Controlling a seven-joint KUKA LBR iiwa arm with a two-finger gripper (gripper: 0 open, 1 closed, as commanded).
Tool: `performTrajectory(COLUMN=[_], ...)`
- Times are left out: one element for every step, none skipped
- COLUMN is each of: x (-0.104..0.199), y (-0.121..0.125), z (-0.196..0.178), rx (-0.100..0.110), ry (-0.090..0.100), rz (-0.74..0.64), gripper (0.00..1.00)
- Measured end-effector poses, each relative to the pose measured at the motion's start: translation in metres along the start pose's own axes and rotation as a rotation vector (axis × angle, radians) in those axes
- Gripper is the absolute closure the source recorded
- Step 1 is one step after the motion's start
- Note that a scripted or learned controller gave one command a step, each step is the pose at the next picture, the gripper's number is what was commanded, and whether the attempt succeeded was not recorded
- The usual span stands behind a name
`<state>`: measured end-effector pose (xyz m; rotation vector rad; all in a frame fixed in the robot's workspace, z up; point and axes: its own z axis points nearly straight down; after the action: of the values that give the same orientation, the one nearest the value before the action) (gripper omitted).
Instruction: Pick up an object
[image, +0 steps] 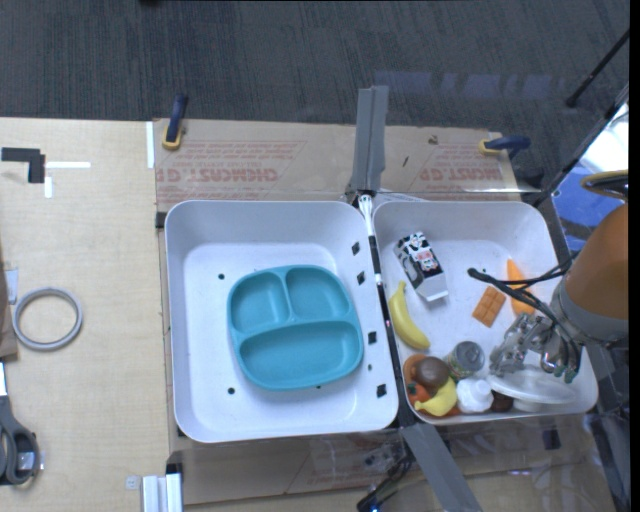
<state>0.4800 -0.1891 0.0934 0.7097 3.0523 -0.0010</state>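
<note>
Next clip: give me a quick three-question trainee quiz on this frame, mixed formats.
1. True or false: the blue plate lies in the left bin.
2. Which thing lies nearest the divider in the right bin? A) banana B) orange block C) milk carton
3. Fill in: the gripper hangs over the right bin's ______ corner, as the camera sees it (near-right or far-left).

Key
1. True. The plate has three compartments and sits mid-bin.
2. A. The banana lies next to the divider; the carton and block are farther right.
3. Near-right. It is above the white plate there, beside the can.
</note>
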Motion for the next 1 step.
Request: performTrajectory(x=[-0.0581], y=[0.0270], z=[0.0020], rx=[0.003], ry=[0.005], rz=[0.398], gripper=[1.00])
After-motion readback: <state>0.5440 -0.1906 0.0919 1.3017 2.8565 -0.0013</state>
